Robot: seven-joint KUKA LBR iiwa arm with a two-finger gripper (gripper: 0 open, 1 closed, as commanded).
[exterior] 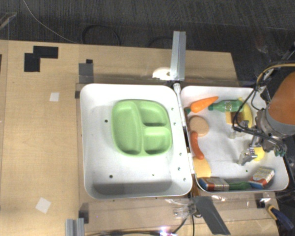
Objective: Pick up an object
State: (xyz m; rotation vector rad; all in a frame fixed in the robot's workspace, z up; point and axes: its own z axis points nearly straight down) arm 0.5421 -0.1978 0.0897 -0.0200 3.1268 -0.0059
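My gripper (246, 157) hangs low over the right side of the right bin (221, 144), below the arm's orange band (287, 102). A small yellow object (258, 153) lies right beside it, touching or nearly so; whether it is held is unclear. Other objects in this bin: an orange carrot (204, 103), a green bottle (226, 105) and a yellow banana-like piece (246, 113) along the back, a tan round item (199, 126), a red sausage shape (197, 145) and a yellow wedge (202, 167) on the left.
A small box (263, 175), a green stick (238, 185) and a dark can (215, 183) lie along the right bin's front wall. The left bin (95, 132) holds a green divided plate (140, 127). A metal post (178, 55) stands behind the bins' shared wall.
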